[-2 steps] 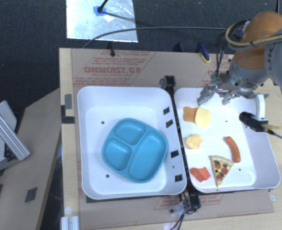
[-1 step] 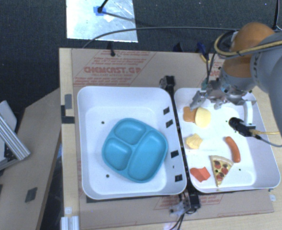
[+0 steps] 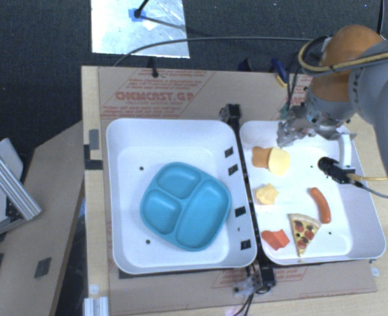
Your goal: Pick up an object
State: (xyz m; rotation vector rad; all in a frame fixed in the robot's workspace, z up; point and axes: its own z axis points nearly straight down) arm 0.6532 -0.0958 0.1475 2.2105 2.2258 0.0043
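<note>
Arm reaches in from the right, wrist bent down over the right bin point(image 3: 368, 242), pincer point(image 3: 287, 135) low at its back-left corner, just behind the yellow-orange cheese piece point(image 3: 272, 159) (maybe touching). Can't tell the pincer's opening. Left bin point(image 3: 128, 176) holds a blue divided plate point(image 3: 185, 205); cardboard-covered table point(image 3: 155, 91), dark floor.

From my station I can't make out the gripper point(image 3: 287, 134) clearly — its fingertips are a small blurred grey mass over the back of the right bin point(image 3: 361, 203), so whether they are apart or closed I cannot tell. The arm point(image 3: 371, 78) runs off the right edge. At the left edge a metal frame point(image 3: 6, 180) is cut off, and the desk point(image 3: 95, 110) loses its lower left corner there.
</note>
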